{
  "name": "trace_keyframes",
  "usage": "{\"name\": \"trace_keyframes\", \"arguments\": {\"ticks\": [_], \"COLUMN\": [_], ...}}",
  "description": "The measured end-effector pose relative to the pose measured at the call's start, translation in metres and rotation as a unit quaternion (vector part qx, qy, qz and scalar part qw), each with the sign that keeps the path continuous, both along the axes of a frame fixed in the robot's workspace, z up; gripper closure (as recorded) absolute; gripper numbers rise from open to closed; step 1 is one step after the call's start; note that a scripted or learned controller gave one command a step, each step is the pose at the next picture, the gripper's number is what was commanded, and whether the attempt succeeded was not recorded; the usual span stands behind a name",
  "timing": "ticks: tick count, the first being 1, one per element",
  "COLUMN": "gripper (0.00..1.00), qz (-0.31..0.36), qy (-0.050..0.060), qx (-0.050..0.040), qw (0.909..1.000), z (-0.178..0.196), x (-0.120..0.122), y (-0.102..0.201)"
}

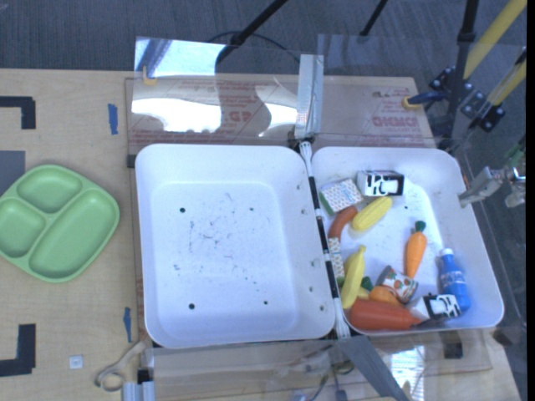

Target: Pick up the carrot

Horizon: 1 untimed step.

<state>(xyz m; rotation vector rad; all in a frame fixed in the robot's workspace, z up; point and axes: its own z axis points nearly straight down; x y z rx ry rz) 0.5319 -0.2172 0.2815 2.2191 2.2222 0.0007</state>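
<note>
The carrot [415,251] is orange with a small green top. It lies in the right bin [472,224], right of the bin's middle, with its green end toward the back. It touches nothing; a blue bottle [450,274] lies just to its right and a small orange toy [394,289] just in front of it.
The right bin also holds a black-and-white box [380,183], a checkered packet [341,195], a yellow piece [372,214], an orange-red piece [341,221], a banana [354,272] and a large red piece [380,314]. The left bin [167,182] stands beside it. A green divided plate [54,221] lies far left.
</note>
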Motion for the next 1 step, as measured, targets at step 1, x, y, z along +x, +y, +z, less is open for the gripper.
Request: {"name": "trace_keyframes", "arguments": {"ticks": [1], "gripper": [0.00], "qz": [-0.046], "qy": [0.001], "qx": [0.0005], "qw": [0.9990], "z": [-0.1197], "x": [-0.0043], "y": [0.0257]}}
